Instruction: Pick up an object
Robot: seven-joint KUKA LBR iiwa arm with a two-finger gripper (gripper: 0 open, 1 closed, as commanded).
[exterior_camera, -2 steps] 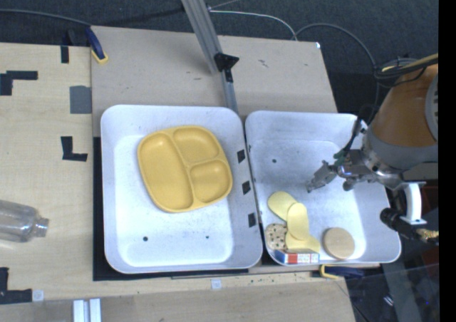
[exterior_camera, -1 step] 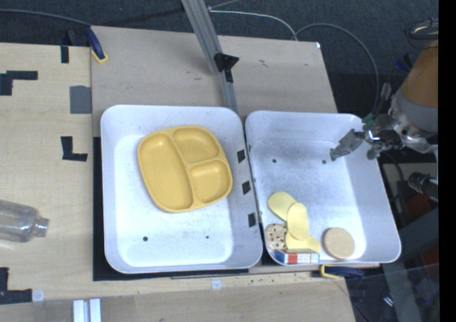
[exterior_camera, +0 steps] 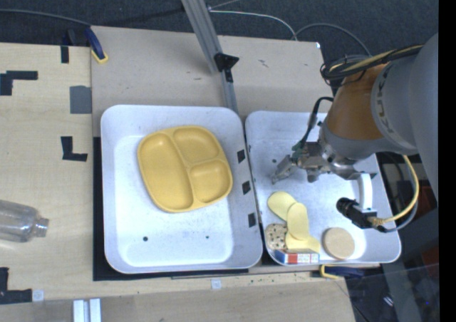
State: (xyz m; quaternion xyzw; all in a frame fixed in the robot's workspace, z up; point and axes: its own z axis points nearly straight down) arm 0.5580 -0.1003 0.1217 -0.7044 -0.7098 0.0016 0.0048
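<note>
The table [exterior_camera: 164, 64] carries two white bins. The left bin [exterior_camera: 114, 192] holds a yellow divided plate [exterior_camera: 185, 167], and the right bin [exterior_camera: 267, 128], just beside it, is the landmark here. The grey arm [exterior_camera: 370, 110] reaches over the right bin's middle, its pincer [exterior_camera: 288, 165] low above bare floor; I cannot tell its state. Along that bin's near edge lie pale yellow pieces [exterior_camera: 291, 215], a tan disc [exterior_camera: 339, 243] and a speckled cookie [exterior_camera: 274, 235].

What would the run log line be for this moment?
arm: over right bin | pincer: above bin floor, nothing held | yellow divided plate: left bin | task: not done
</note>
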